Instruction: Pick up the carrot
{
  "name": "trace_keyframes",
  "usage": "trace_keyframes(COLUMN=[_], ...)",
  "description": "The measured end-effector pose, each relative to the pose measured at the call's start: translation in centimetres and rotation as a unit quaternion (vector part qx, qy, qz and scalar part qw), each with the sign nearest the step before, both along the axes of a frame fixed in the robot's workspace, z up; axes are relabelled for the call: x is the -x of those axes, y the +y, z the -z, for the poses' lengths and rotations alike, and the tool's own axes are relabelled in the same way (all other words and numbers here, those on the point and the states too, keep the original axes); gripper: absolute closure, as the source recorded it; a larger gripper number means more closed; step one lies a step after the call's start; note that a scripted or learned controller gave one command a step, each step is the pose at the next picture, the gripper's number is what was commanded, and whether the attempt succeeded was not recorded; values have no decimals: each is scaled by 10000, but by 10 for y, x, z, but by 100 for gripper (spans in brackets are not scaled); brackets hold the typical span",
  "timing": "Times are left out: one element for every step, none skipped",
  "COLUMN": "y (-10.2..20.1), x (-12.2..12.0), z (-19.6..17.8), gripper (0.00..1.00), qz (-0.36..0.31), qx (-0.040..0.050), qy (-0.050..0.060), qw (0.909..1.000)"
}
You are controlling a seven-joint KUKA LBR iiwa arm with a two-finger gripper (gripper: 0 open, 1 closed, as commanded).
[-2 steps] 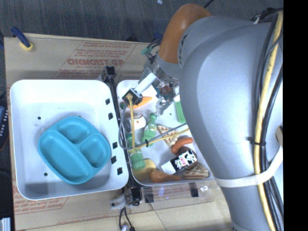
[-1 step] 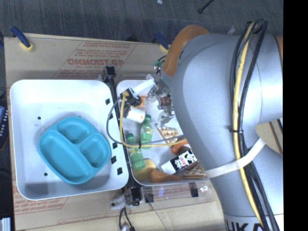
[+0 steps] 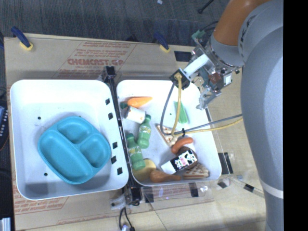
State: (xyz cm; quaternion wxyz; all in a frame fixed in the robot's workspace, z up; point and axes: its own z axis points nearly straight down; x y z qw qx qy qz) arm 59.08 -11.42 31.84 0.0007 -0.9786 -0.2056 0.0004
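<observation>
Lying at the right bin's (image 3: 211, 150) twelve o'clock end: carrot (image 3: 139, 101), orange, just above a white-capped bottle (image 3: 134, 114). Pincer (image 3: 208, 82) hovers near the bin's two o'clock corner; whether apart or together, I cannot tell. Left bin (image 3: 24, 129): blue divided plate (image 3: 73, 149).

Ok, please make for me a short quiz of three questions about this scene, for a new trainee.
1. True or false: the carrot lies in the right bin.
2. What does the left bin hold? A) blue divided plate B) red cup C) grey towel
3. Fill in: the gripper hovers near the right bin's ___ far corner.

Key: 1 true. 2 A, the blue divided plate. 3 right.
</observation>
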Motion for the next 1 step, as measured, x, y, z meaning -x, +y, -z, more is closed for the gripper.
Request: trace_keyframes(y=[3], x=[-42], z=[165], gripper=[0], qz=[833], qx=[-20], qy=[113], qw=[9965])
